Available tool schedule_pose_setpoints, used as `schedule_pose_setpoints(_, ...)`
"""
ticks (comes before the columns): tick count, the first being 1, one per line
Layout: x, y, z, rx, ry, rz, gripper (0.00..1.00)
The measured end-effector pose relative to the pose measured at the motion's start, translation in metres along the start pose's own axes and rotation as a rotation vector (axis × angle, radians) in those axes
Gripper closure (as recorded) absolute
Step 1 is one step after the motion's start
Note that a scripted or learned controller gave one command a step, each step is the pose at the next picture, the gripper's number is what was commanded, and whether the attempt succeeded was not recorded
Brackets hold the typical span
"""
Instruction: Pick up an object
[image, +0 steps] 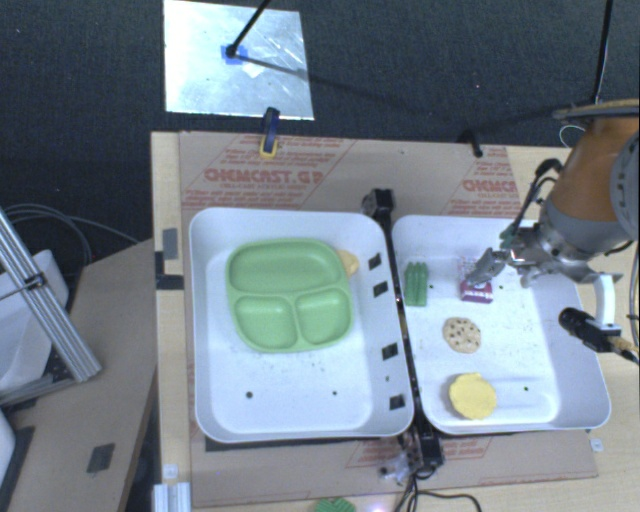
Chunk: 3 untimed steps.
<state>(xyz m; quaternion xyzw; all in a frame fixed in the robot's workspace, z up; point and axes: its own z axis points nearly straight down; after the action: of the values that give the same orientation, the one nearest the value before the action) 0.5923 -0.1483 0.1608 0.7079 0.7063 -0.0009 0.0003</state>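
Small purple object (476, 291), near claw (490, 266)

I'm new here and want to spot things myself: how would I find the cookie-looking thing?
Start at the right-hand shallow white bin of the two. Near its middle lies a small round tan cookie with dark specks, below the purple-and-white packet and above the plain yellow round disc. It alone is speckled; the ridged green block up-left is oblong.
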Motion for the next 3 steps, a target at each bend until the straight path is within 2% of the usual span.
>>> schedule_pose_setpoints(1,-0.009,-0.007,0.022,-0.001,0.001,-0.002,0.0)
schedule_pose_setpoints(2,0.005,-0.071,-0.055,-0.007,0.001,-0.002,0.0)
schedule_pose_setpoints(3,-0.001,-0.042,-0.012,-0.002,0.001,-0.007,0.0)
